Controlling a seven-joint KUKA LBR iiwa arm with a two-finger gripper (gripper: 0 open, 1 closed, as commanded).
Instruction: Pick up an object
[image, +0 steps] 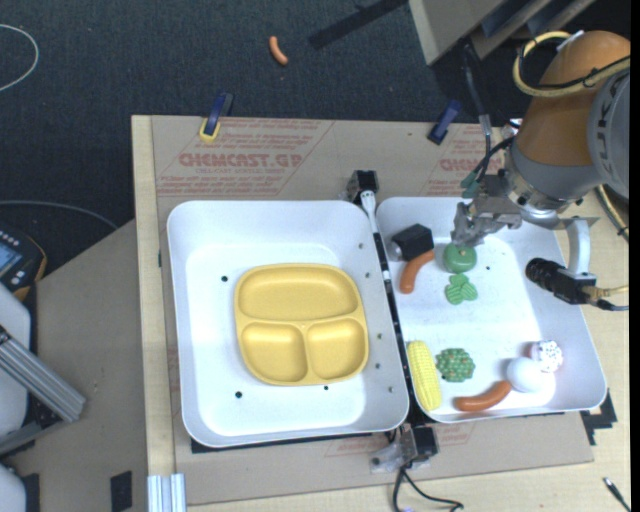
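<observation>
your gripper (467, 236) sits low over the right bin (570, 330), right on top of a round green piece (460, 257) that shows just below its tip, though you cannot tell whether it is gripping or loose. just left of the gripper lies an orange sausage (415, 271), its long axis slanting from upper right, nearest the gripper, down to lower left. a second green piece (460, 291) rests just below the first, farther from the gripper.

Yellow divided plate (300, 322) in left bin (190, 300), blue clamps (214, 117) on cardboard bench (300, 150)
</observation>
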